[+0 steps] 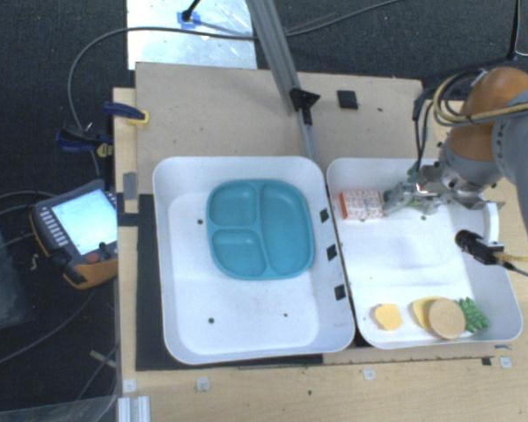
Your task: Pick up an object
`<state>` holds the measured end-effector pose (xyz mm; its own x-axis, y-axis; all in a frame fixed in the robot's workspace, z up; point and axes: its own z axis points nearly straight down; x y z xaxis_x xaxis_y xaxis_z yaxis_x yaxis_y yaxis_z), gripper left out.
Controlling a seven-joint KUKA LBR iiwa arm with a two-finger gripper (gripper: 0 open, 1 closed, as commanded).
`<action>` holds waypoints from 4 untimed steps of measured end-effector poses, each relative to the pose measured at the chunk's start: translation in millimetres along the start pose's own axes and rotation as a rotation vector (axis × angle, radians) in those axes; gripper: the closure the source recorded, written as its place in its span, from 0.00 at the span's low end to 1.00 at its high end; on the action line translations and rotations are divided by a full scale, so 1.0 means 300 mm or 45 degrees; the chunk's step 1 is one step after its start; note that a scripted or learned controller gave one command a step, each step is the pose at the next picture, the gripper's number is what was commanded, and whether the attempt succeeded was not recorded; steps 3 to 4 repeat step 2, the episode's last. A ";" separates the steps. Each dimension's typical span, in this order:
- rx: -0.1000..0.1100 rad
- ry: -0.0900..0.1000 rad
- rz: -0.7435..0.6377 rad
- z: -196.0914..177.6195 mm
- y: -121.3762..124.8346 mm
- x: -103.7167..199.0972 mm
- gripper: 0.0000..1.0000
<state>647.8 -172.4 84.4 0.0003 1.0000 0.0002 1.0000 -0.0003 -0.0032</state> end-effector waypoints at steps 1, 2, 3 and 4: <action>-0.008 -0.001 -0.002 -0.045 0.007 0.000 1.00; -0.016 -0.003 -0.008 -0.257 0.035 0.008 1.00; -0.016 -0.003 -0.008 -0.257 0.035 0.008 1.00; -0.016 -0.003 -0.008 -0.257 0.035 0.008 1.00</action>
